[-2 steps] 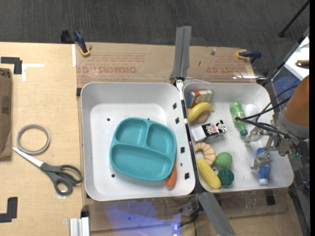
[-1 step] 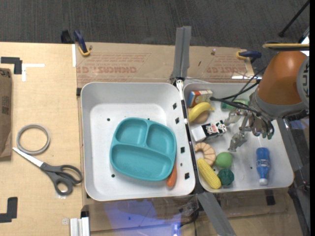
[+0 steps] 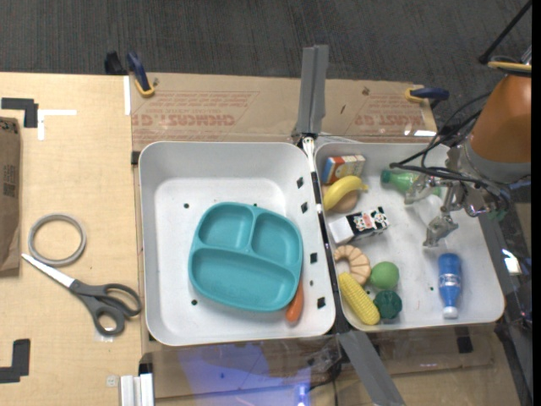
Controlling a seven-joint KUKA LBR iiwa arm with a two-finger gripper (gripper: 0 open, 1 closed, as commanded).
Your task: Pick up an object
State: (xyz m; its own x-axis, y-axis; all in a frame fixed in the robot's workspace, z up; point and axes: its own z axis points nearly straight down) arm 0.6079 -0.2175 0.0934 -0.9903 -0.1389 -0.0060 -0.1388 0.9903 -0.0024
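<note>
I see the metal pincer (image 3: 437, 231) over the right white bin (image 3: 486, 307), apparently empty; its opening I cannot tell. Just below lies a glossy blue bottle (image 3: 450, 284); left, a curved yellow banana (image 3: 342, 192).

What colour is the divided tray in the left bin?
Teal; the divided tray shows clearly in the camera view.

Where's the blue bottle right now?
The blue bottle lies in the right bin, near its right wall, just below the gripper and to the right of the green ball.
</note>
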